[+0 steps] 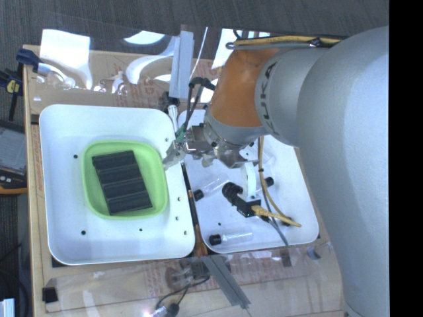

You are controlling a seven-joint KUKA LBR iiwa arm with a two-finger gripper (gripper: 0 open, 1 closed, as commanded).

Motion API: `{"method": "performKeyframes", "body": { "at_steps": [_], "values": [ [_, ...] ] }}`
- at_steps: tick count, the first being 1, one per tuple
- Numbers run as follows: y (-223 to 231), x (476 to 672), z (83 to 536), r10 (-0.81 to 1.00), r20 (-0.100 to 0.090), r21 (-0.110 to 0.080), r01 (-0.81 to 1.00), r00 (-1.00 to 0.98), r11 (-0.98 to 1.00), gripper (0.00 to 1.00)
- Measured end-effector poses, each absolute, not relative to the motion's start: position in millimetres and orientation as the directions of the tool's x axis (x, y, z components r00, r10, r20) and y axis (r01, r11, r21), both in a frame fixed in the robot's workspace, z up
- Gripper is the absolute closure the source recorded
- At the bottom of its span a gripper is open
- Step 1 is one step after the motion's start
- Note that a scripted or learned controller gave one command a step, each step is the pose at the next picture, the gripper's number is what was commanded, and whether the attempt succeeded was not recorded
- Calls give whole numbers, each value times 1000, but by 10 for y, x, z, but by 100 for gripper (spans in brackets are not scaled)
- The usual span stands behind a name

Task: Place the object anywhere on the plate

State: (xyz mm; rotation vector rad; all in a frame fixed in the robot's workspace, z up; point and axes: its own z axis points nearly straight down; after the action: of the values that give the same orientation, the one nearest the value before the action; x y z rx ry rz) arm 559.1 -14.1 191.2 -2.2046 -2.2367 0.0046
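One dark object (121,181) lies on the green plate (156,166), left of the end effector (177,152).

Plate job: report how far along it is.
Done: the dark ridged block lies flat on the green plate in the left bin, so placement looks complete. In hand: nothing visibly; the arm hangs over the seam between the bins, above the right bin, apart from the block. Left: probably just retracting the arm.
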Motion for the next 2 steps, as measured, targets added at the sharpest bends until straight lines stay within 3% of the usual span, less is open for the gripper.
{"method": "performKeyframes", "body": {
  "at_steps": [1, 2],
  "values": [
    [-449, 5189, 2668, 1000, 0, -2, 1000, -3, 3, 0],
    [-111, 5057, 2583, 999, 0, -6, 999, 49, -49, 0]
  ]
}}
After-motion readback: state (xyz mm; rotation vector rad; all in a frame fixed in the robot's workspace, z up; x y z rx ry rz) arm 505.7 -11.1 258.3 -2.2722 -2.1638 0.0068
